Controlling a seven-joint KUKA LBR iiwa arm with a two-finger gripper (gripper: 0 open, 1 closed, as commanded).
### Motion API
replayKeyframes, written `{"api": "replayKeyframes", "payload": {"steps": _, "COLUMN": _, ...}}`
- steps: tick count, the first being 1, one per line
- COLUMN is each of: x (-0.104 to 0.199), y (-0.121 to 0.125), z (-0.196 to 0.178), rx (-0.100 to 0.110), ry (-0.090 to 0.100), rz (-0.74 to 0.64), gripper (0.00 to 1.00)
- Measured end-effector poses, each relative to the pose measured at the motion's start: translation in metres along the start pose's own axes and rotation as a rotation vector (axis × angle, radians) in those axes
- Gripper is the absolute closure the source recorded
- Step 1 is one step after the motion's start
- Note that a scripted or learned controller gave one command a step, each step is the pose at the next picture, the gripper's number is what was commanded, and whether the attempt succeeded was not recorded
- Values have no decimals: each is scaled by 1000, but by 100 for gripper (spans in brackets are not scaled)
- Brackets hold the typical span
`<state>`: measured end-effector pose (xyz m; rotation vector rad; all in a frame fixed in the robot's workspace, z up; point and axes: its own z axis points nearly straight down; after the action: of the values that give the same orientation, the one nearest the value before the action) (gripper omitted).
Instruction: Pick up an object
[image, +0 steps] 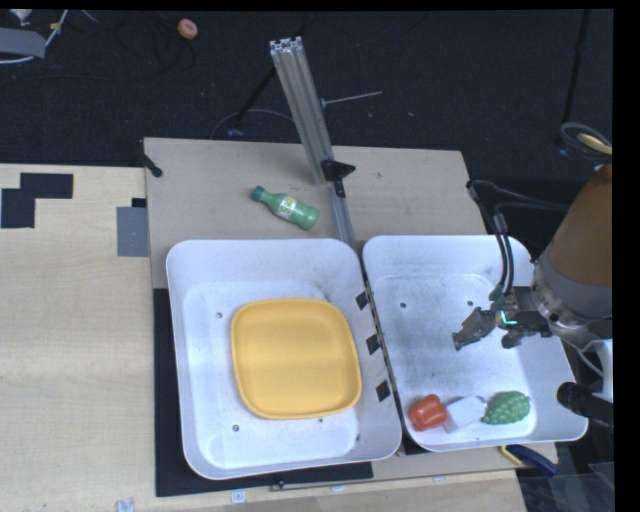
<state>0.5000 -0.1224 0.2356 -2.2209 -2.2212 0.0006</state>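
Candidates for picking lie clustered at about five o'clock in the right bin (430, 262): red pepper-like toy (428, 411), small white piece (464, 412) touching it, and knobbly green toy (506, 407) just beside that, all close to the near wall. Probably light, stiff plastic, somewhat slick on the red one; bumpy green surface likely grips better, best pinched across its narrow middle from above, though crowding against the white piece and the wall could spoil a clean close. Elsewhere, yellow plate (296, 357) sits flat in the middle of the left bin (200, 265), too wide and low for an easy pinch; green bottle (286, 207) lies on its side on the bench at twelve o'clock, beyond the bins. Gripper (487, 331) hangs at three o'clock of the right bin, fingers spread apart with nothing between them, pointing toward nine o'clock, wrist tilted, clear of the toys, grey arm entering from three o'clock.
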Motion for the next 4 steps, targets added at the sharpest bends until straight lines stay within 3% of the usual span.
{"api": "replayKeyframes", "payload": {"steps": 1, "x": 0, "y": 0, "z": 0, "rx": 0, "ry": 0, "rz": 0, "gripper": 0}}
{"api": "replayKeyframes", "payload": {"steps": 3, "x": 8, "y": -1, "z": 117, "rx": 6, "ry": 1, "rz": 0, "gripper": 0}}
{"api": "replayKeyframes", "payload": {"steps": 4, "x": 9, "y": -1, "z": 144, "rx": -1, "ry": 0, "rz": 0, "gripper": 0}}
